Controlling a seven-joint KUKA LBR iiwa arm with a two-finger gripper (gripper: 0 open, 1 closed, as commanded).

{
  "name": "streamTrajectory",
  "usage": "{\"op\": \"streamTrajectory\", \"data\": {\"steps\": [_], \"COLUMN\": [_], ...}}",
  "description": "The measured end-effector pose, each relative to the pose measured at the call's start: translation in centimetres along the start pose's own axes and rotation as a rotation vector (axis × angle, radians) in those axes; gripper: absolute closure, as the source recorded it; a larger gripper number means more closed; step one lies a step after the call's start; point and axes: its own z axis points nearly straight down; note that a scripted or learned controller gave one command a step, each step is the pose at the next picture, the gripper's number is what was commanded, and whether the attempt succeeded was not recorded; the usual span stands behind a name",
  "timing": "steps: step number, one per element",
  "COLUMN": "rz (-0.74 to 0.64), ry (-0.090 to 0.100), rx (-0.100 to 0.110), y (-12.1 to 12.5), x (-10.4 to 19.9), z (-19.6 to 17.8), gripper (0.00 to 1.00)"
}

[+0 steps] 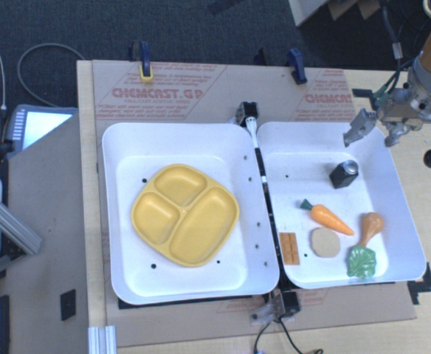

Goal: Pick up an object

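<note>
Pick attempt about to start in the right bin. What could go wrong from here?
The orange toy carrot, round beige disc, tan drumstick-shaped toy and green leafy toy lie bunched together, so a descent may nudge neighbours. The hand hovers near the right white bin's far rim, risking a clip.

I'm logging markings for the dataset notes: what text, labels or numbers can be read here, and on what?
"CHEMCAST GP" in red on the brown protective paper sheet behind the left white plastic bin.
The same red print, cut off and blurred, on the sheet behind the right white plastic bin: not fully readable.
</note>
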Motion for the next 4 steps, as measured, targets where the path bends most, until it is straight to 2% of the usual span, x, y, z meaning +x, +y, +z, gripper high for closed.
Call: {"op": "streamTrajectory", "data": {"steps": [1,3,4], "rz": [-0.004,-0.004,-0.004], "ry": [-0.002,-0.002,-0.004], "rx": [-0.014,-0.01,-0.016], "y": [0.2,1.7,2.0], "x": [0.1,0.2,0.1], "z": [-0.9,9.8,15.9], "gripper": [0.0,0.0,0.0]}}
